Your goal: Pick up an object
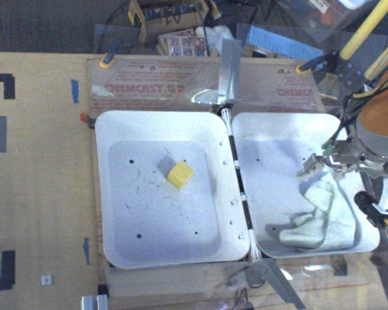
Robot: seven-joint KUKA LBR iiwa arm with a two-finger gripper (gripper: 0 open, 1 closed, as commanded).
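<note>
The claw (318, 162) hangs over the right bin (271, 134), near that bin's right edge, at the right side of the table (39, 173). Its metal fingers point toward the left, and I cannot tell how far open they are, because they are small and partly blurred. A white cloth (317, 219) lies crumpled in the same bin, just below the claw. Its upper end rises up to the fingers and seems to touch them, but I cannot say that it is gripped. The long axis of the cloth runs from this upper end down toward the front edge of the bin. A yellow block (180, 174) rests in the middle of the left bin (116, 134), well apart from the claw. In my judgement the cloth is the nearer thing, so the coming move depends on it lying directly under the claw.
</note>
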